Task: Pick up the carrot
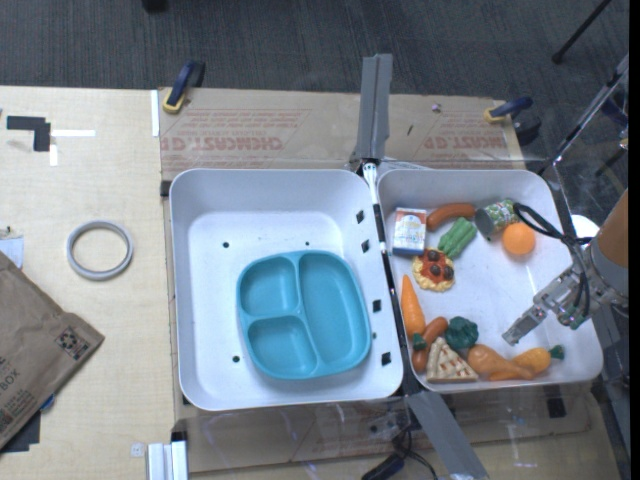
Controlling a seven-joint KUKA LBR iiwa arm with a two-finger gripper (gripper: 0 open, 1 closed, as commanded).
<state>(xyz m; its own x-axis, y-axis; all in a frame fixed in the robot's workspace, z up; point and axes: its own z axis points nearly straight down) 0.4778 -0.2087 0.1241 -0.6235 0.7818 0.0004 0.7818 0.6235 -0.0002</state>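
Two carrot-like pieces lie in the right bin. A long orange carrot rests along the bin's left wall, pointing up and down. A second, lumpy orange carrot with a green tip lies along the front wall. My gripper hovers at the bin's right side, just above and right of that second carrot, with one finger slanting down-left toward it. The gripper is open and nothing sits between its fingers.
The right bin also holds a sausage, an orange ball, a green pickle, a small box, a mini pizza, broccoli and a wedge slice. A blue divided plate lies in the left bin.
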